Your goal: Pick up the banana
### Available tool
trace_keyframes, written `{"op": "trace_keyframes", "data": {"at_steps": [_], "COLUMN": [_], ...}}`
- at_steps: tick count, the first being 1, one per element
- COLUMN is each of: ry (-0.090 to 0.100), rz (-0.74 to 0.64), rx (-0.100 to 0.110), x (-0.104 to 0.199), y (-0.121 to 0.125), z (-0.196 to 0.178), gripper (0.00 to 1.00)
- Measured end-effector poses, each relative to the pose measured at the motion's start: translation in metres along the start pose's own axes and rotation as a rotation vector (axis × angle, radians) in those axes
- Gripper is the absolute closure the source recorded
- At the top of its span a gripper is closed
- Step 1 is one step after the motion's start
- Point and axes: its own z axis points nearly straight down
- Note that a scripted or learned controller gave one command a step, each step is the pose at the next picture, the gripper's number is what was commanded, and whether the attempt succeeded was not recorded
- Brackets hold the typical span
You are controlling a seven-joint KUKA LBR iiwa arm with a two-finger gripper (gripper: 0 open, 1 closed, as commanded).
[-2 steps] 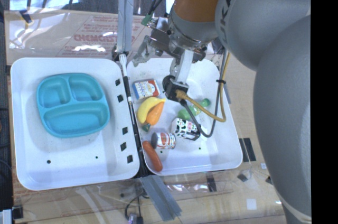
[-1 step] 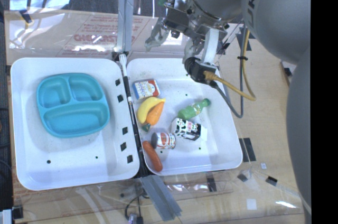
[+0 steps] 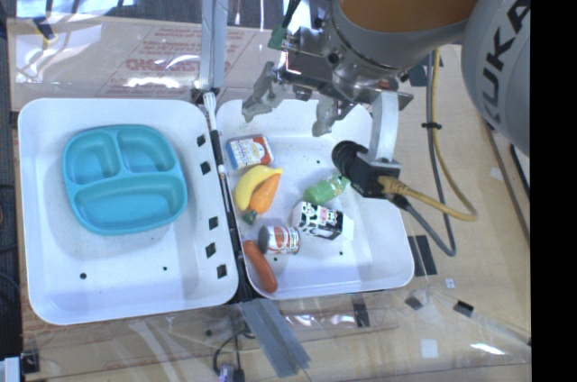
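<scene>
The yellow banana [image 3: 250, 186] lies in the right bin [image 3: 383, 250], near its left wall, with an orange carrot-like piece [image 3: 266, 193] resting against its right side. My gripper [image 3: 290, 108] hangs above the bin's far edge, up and to the right of the banana and apart from it. Its two grey fingers [image 3: 255, 100] are spread apart with nothing between them.
Around the banana lie a small blue and red carton [image 3: 247, 152], a green item [image 3: 325, 190], a black and white carton [image 3: 319, 220], a small can [image 3: 279, 238] and a red sausage [image 3: 259, 267]. The left bin [image 3: 45, 277] holds a blue divided plate [image 3: 123, 177].
</scene>
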Motion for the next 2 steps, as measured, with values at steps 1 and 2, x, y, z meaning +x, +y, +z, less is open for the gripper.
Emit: {"op": "trace_keyframes", "data": {"at_steps": [1,2], "ry": [-0.002,0.000], "rz": [-0.292,-0.443], "rx": [0.003,-0.001], "x": [0.051,0.106], "y": [-0.043,-0.056], "z": [0.001,0.001], "gripper": [0.00,0.00]}}
